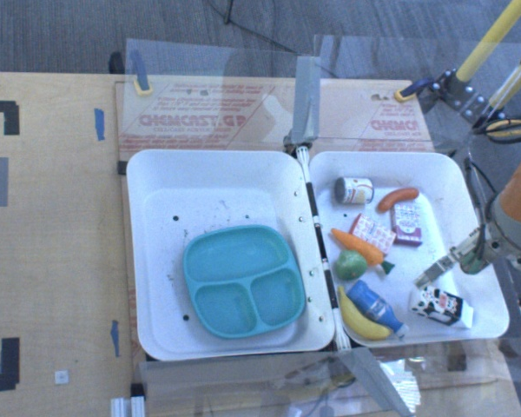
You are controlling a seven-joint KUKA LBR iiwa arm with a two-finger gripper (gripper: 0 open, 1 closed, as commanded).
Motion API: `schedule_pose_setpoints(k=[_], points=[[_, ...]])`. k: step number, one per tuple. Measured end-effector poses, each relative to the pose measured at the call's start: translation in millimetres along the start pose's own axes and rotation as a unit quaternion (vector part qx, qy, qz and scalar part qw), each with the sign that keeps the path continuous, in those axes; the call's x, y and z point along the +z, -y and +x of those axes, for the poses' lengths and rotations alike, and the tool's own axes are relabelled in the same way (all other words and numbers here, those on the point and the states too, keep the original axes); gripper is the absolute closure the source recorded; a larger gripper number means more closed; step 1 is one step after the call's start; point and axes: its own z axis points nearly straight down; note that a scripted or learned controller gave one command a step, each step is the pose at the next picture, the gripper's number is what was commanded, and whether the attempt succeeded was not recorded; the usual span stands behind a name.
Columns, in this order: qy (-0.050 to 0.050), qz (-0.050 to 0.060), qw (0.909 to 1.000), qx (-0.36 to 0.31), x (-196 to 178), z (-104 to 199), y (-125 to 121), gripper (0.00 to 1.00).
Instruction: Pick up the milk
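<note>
**At the right bin's near right corner: claw above milk carton**

Claw [436,273]: reaches in from the right edge, low over the right bin [484,200]. Its pale fingers point down and leftward, their tips just above and left of the milk [438,304]. Whether the fingers stand apart or together cannot be told. Nothing shows between them; contact with the carton cannot be told.

Milk: small white carton with black cow patches, lying flat on the bin floor in the near right corner. Long axis runs roughly left to right, tilted slightly, the right end nearer the camera.

Other contents, right bin: blue bottle [374,305] resting against a banana [362,318] at the near left; green lime [351,265]; carrot [359,245]; red-and-white packet [373,230]; purple box [407,222]; sausage [397,198]; small can [354,190] on its side at the far end.

Left bin [156,189]: teal divided plate [243,279], three compartments.

Both bins sit side by side on the wooden worktop [43,259].
</note>
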Motion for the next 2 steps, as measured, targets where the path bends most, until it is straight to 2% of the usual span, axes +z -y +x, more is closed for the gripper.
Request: schedule_pose_setpoints(k=[1,2], points=[[0.003,-0.004,0.9922,-0.124,47.6,-13.0,18.1,0.00],[0.008,-0.007,0.9924,-0.122,36.6,-16.7,17.3,1.00]])
